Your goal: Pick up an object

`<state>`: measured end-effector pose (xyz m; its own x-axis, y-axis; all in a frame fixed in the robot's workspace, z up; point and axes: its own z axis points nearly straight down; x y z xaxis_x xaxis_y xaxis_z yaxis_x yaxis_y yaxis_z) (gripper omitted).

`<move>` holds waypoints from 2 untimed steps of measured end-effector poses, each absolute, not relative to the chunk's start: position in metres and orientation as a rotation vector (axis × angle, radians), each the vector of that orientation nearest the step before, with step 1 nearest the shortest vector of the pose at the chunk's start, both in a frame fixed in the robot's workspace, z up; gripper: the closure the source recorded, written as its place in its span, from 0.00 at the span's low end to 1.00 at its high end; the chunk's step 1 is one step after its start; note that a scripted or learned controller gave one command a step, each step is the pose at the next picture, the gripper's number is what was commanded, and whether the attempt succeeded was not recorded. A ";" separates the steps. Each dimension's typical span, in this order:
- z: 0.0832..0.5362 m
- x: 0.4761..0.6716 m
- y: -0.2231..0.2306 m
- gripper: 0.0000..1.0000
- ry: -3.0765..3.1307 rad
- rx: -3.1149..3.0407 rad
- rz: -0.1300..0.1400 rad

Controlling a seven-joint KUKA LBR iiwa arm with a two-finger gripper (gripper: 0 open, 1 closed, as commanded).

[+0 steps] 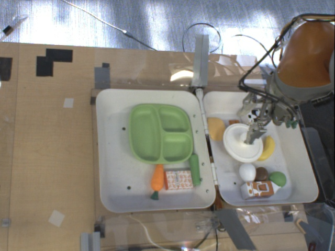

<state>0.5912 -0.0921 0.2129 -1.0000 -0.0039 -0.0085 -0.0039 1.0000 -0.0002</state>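
Gripper (255, 135), finger state unreadable, over white bowl (242, 143): rigid, light, slick; grab rim at 3 o'clock.

A robotics laboratory test station, seen from above: a pale wood-grain tabletop (47, 156) carries two shallow white plastic bins (112, 156) set side by side and fixed in place by grey metal brackets (200, 61). Black rectangular marker patches (52, 60) are stuck to the board's far left corner, and thin loose cables (78, 9) trail across the grey ribbed floor (157, 9) behind it. The bins hold toy plastic food and a green sectioned plastic plate (160, 132), while a grey industrial robot arm with an orange band (306, 51) reaches in from the right.
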 end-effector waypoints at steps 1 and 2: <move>0.101 0.608 -0.086 0.00 3.128 0.053 0.000; 0.238 0.606 -0.147 0.00 3.107 0.247 -0.007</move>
